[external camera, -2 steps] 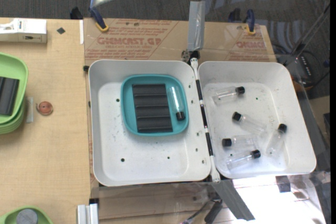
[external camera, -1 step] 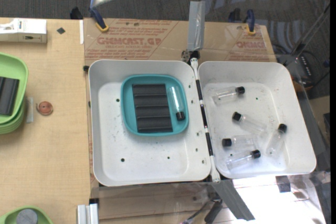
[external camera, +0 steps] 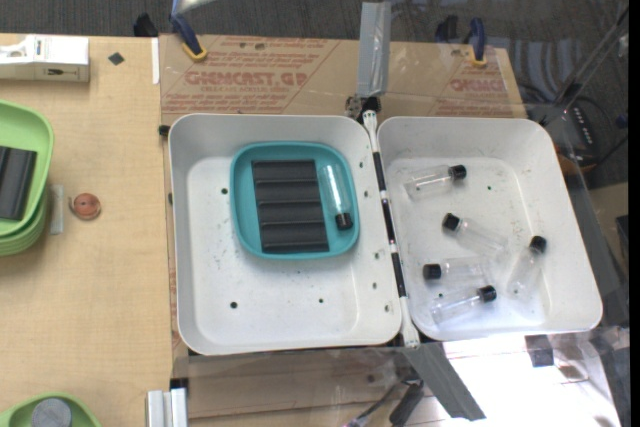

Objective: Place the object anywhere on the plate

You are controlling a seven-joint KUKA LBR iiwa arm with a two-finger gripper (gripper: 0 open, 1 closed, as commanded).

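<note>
One clear plastic vial with a black cap (external camera: 337, 198) already lies on the teal rounded plate with the dark ribbed insert (external camera: 243, 215), along its right side, long axis running far to near, cap at the near end. That plate sits in the left white bin (external camera: 200, 305). Five more clear black-capped vials (external camera: 470, 238) lie scattered at mixed angles in the right white bin (external camera: 560, 305), well apart from the plate. As for the jaws, I cannot tell their state.
</note>
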